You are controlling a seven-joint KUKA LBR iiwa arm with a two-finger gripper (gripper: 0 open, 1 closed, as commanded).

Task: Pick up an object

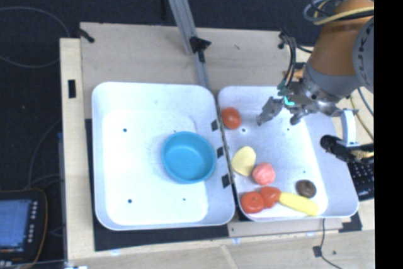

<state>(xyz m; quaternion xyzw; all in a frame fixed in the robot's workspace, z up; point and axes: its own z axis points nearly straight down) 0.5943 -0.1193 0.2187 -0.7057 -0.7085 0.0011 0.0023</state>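
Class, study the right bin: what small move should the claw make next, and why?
Probably shift left and lower toward the orange ball. The claw hangs open above bare bin floor with nothing between its fingers, and that ball lies nearest, apart from the other items.

No legible text, label, brand, number or sign is visible. The small screen at lower left glows blue, its content unreadable.
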